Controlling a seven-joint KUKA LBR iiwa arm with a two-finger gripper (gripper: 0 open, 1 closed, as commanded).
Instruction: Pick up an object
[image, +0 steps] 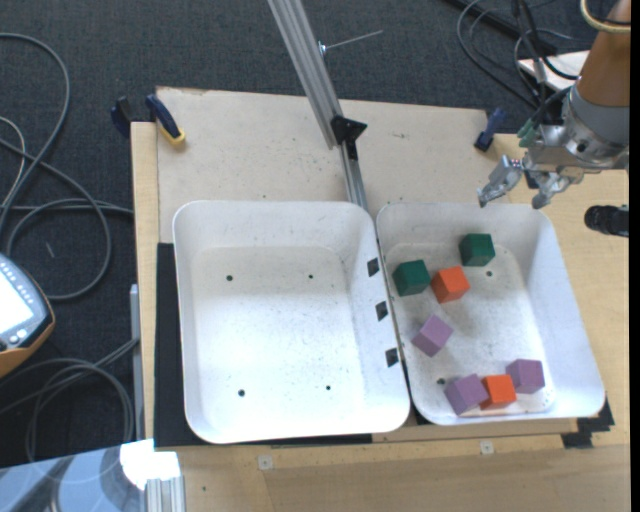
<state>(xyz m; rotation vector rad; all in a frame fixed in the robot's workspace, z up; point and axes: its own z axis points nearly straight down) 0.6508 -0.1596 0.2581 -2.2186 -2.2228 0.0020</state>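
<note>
Nearest the camera, along the front wall of the right bin (572, 330), three cubes sit bunched together: a purple cube (464, 393) touching an orange cube (498, 390), with a second purple one (526, 375) just beside that. A little further in lies a lone purple cube (432, 335), apart from the others. Beyond it a green cube (411, 277) and another orange cube (450, 284) sit just beside each other, and a second green cube (477, 249) rests near the bin's far wall. The left bin (190, 300) shows bare white floor. Furthest back, the tool (517, 192) hangs above the far rim of the right bin, its two fingers spread apart with nothing between them. As I judge it, the pick has not begun in earnest: no cube is lifted or gripped, and every candidate lies on the bin floor. Descent onto a cube, closing and raising are all left to do; the far green cube looks closest to the tool.
</note>
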